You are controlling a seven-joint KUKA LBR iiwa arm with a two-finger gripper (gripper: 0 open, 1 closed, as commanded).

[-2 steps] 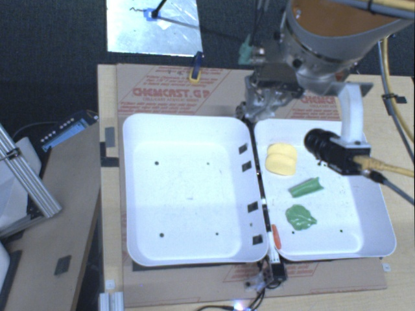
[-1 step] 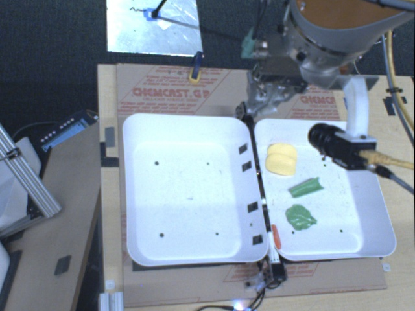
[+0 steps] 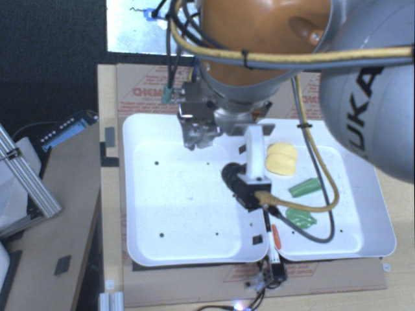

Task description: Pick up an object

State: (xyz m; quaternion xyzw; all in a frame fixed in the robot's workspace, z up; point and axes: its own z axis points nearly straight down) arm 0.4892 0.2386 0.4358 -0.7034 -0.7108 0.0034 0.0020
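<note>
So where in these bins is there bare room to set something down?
The left bin is bare from its near rim up to the pincer at the far side. The right bin is crowded: yellow lump, upper green piece, lower green piece; free mainly beside its right wall.

We read black capital letters on the grey arm (image 3: 375,112) at the right, standing sideways. A U and a K were plain to us, and the rest of the word was cut off. Red printing stood on the cardboard sheet (image 3: 152,88) under the white bins (image 3: 168,199), at its far left corner and along its near edge, but it was too blurred for us to read.
</note>
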